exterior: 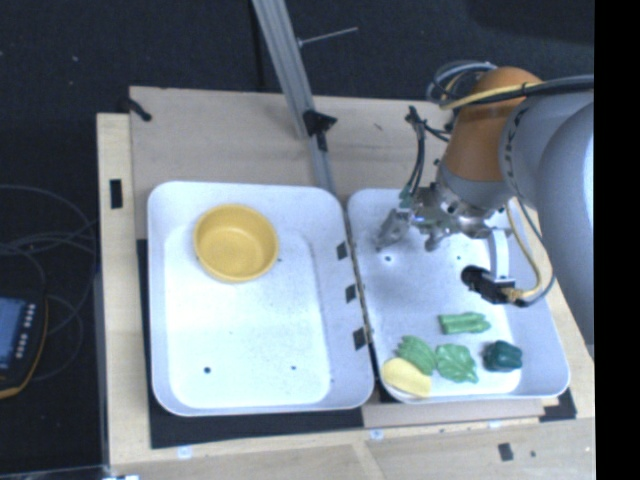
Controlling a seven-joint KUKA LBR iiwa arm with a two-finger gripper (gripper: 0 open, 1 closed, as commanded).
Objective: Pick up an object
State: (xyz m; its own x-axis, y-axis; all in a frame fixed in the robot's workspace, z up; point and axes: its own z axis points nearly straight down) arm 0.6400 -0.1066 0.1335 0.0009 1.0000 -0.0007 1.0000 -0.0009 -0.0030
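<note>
My gripper [412, 238] hangs over the far part of the right bin [400, 288], its fingers spread open with nothing between them. Near the front of that bin lie a light green piece [463, 322], two leafy green pieces [416, 353] [456, 362], a dark green piece [502, 355] and a yellow piece [405, 377] in the front left corner. All of them lie well in front of the gripper and apart from it. A yellow bowl [236, 242] stands upright in the far part of the left bin [250, 358].
A slanted metal bar [290, 68] runs from the top of the view down to the gap between the bins. A black connector with cables [482, 283] hangs from the wrist over the right bin. The wooden bench [220, 138] surrounds both bins.
</note>
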